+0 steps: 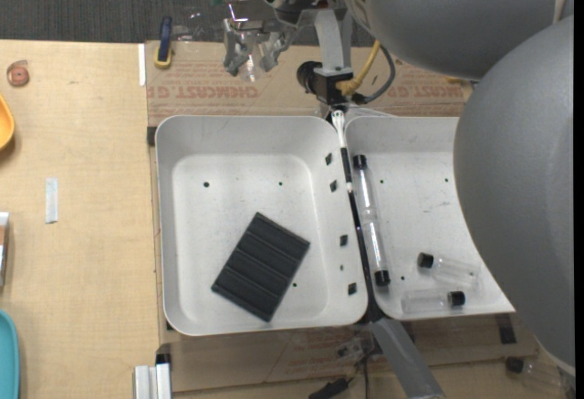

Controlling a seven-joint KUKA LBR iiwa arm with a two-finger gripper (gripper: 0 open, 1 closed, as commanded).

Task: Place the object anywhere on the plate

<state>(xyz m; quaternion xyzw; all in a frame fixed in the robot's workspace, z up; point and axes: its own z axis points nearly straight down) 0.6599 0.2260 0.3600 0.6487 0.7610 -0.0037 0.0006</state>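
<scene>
A black ribbed rectangular plate [262,266] lies tilted on the floor of the left bin [182,205], toward its front. Several clear tubes with black caps lie in the right bin [429,196]. A long tube [366,210] rests along its left wall, and two short tubes [444,267] [431,300] sit near the front. My gripper [254,57] hangs high beyond the back rim of the left bin, over the cardboard, far from the plate and the tubes. Glare and clutter blur what is at its tip.
The grey arm [511,160] covers the right side of the right bin. A wooden bench top [73,205] lies left of the bins, with a small blue clamp [165,36] at its back edge. Black clips [332,160] sit on the divider between the bins.
</scene>
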